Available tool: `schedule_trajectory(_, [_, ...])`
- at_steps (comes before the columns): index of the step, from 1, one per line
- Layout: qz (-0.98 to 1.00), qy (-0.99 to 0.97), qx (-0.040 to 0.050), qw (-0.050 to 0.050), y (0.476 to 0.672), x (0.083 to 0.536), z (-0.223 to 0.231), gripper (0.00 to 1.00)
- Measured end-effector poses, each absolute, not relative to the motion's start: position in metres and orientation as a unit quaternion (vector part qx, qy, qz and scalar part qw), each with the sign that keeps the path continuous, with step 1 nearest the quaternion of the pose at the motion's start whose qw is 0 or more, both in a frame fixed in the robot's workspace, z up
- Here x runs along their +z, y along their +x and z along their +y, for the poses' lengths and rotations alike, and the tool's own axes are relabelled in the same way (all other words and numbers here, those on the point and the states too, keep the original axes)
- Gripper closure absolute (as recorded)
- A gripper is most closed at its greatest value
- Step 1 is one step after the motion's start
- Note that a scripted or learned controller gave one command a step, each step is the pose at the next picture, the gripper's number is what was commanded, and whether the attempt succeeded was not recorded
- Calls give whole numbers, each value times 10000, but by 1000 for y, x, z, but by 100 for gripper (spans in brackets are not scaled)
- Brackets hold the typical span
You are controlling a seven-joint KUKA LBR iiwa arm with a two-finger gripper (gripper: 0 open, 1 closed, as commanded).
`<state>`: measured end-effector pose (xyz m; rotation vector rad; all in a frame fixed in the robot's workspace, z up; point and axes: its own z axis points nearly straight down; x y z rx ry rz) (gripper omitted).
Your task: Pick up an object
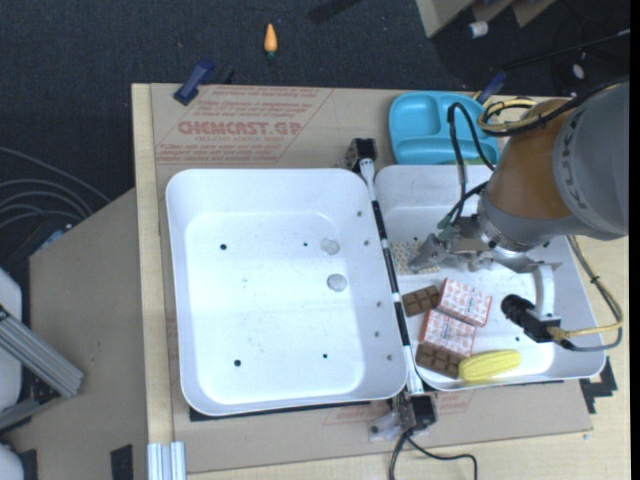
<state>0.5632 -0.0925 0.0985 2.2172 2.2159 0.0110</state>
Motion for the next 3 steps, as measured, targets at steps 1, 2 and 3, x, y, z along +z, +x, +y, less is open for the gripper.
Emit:
schedule_trajectory(1, [7074,7069,2,-2,517,185,-68,0])
schedule_trajectory(2, [7075,7067,2,-2,551,184,-35,0])
schedule_trajectory(3, [7071,7071,-1,5,624,185,-87,0])
